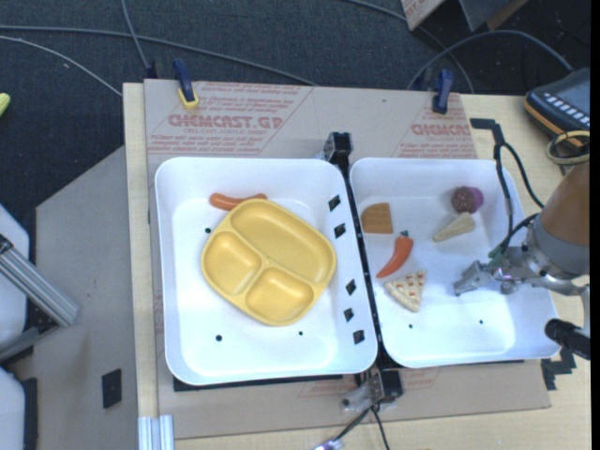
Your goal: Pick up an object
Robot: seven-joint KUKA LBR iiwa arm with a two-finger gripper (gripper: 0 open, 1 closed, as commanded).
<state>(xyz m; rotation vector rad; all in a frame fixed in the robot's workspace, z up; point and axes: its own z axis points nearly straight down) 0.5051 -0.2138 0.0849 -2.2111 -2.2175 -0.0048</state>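
Objects for picking lie in the right bin: a brown square piece near its far left corner, a red chili pepper just in front of that along the left wall, and a pizza slice closer to the near edge, just beside the pepper's lower tip. Toward the far edge sit a dark purple round item and, just in front of it, a pale wedge, the two close together but whether they touch cannot be told.

Reaching over the right wall of this bin, the gripper hangs low above bare white floor near the bin's middle, between the pale wedge and the near edge and well apart from the pizza slice. Nothing shows between its fingers; whether they are spread or closed cannot be told from this slant.

Left bin carries a yellow divided plate across its middle, turned at an angle, with an orange-red sausage-like piece touching the plate's far rim. Both bins rest on a brown board, held by blue clamps at its far edge.
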